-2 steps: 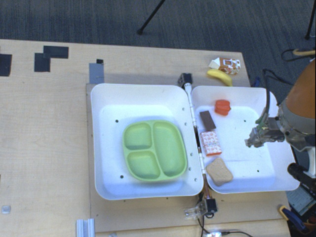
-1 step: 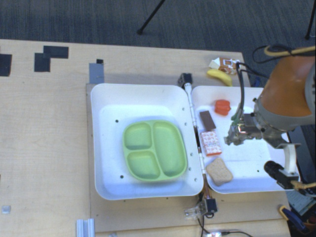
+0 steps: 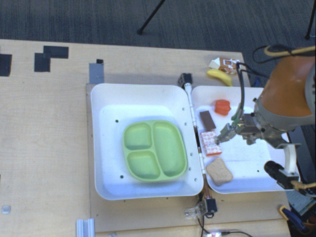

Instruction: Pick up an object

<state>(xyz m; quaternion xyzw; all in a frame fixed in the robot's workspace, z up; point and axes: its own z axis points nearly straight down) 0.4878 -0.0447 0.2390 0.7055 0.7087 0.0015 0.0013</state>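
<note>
In the right bin lie a red-and-white packet, a dark brown bar, an orange-red block and a tan bread slice. My gripper reaches in from the right and hovers just right of the red-and-white packet, its fingertips close to the packet's edge. I see nothing held between the fingers. The arm's orange band covers the bin's right side.
The left bin holds a green three-compartment tray. A yellow banana and a small carton lie on the bench behind the right bin. Cables and a black clamp sit near the bins' divider.
</note>
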